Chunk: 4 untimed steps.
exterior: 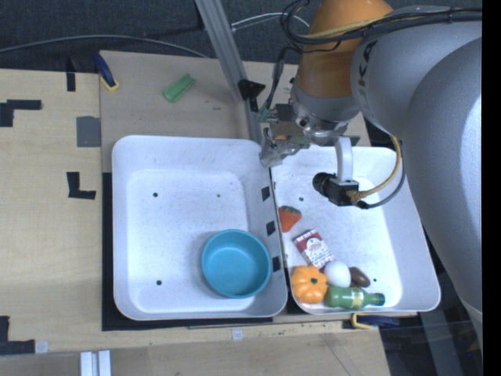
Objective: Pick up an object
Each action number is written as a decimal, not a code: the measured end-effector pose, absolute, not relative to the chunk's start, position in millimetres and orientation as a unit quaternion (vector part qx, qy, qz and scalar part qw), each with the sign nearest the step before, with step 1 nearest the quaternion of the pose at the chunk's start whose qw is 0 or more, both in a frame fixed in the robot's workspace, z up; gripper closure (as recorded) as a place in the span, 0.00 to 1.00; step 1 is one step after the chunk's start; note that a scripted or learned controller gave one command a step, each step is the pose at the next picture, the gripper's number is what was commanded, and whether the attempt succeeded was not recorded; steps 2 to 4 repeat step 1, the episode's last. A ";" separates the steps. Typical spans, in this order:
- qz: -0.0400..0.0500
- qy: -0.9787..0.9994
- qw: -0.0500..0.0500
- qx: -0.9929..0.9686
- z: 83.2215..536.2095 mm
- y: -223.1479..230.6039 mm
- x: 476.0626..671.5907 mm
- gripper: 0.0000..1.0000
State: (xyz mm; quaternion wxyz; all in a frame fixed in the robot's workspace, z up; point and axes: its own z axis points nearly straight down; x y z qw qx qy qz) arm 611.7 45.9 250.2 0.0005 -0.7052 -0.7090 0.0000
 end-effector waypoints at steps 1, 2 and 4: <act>0.000 -0.709 0.001 -0.705 246.3 97.1 630.2 1.00; 0.000 -0.709 0.001 -0.705 246.3 97.1 630.2 1.00; 0.000 -0.709 0.001 -0.705 246.3 97.1 630.2 1.00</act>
